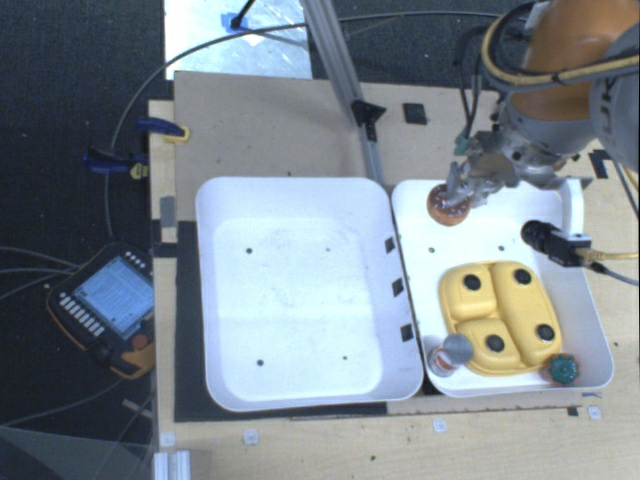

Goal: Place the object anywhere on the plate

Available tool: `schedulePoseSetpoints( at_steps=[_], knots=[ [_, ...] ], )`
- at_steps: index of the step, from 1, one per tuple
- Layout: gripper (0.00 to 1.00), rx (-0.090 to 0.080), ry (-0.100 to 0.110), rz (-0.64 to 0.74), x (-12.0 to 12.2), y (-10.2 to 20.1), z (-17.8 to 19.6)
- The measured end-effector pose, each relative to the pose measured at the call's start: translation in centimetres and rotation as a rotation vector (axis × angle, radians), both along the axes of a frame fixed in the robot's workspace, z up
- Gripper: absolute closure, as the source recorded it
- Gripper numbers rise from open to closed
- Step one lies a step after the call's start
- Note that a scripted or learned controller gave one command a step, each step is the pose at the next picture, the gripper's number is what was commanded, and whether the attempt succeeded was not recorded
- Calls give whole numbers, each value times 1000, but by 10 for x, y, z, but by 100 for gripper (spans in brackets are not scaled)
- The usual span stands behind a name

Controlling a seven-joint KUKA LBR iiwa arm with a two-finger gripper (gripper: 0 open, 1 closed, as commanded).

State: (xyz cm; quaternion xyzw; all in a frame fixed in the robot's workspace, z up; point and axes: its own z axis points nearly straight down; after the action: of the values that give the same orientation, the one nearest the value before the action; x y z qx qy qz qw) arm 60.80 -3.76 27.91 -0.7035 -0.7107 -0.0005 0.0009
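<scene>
right bin [600,363] holds yellow compartmented plate [500,316].

Even overhead light, white bins [300,298] slightly overexposed, glare on the floor patch [240,23], overall soft, grainy focus.

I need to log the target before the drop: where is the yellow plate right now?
The yellow plate lies in the right bin, toward its near end, with a small grey-topped object at its near-left corner and a green ball at its near-right.
</scene>
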Motion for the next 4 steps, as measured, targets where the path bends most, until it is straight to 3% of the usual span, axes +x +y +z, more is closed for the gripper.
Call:
schedulePoseSetpoints(
  at_steps=[1,3,4],
  knots=[
    [100,-1,-1,-1,-9,45,-13],
    [100,-1,2,-2,-55,127,-46],
    [100,1,0,1,-70,178,-43]
  ],
)
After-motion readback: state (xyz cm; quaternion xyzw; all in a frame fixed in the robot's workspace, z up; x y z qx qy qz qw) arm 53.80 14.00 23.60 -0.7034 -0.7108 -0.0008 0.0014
